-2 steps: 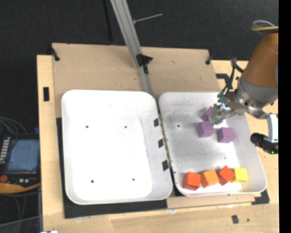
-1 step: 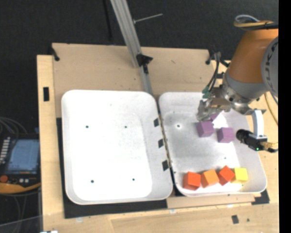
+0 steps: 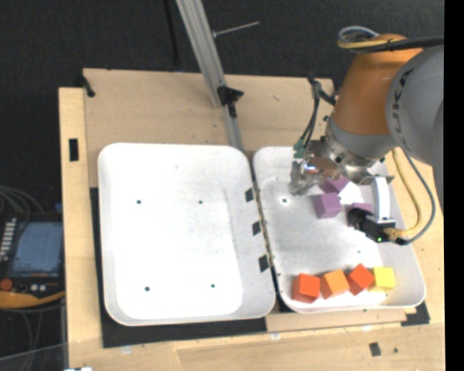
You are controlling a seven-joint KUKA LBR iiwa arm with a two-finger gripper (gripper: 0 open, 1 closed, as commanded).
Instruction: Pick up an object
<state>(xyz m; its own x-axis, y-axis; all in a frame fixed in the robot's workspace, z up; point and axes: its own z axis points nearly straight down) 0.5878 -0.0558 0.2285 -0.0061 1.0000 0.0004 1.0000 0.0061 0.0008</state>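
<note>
1. The pincer (image 3: 303,178) hangs low over the far part of the right bin (image 3: 309,242), near that bin's far left corner; whether it is apart or together, I cannot tell.
2. A purple block (image 3: 326,205) lies on the right bin's floor just beside the pincer, toward the bin's middle. A second purple block (image 3: 337,184) sits close behind it, partly under the wrist.
3. Four blocks line the right bin's near edge: a red-orange block (image 3: 306,287), an orange block (image 3: 335,283), a red block (image 3: 361,277) and a yellow block (image 3: 384,277), side by side toward the near right corner.
4. The middle of the right bin, between the purple blocks and the near row, is bare white floor.
5. The left bin (image 3: 178,230) shows bare floor from edge to edge.
6. The two bins meet along the table's (image 3: 139,107) middle, their rims touching.
</note>
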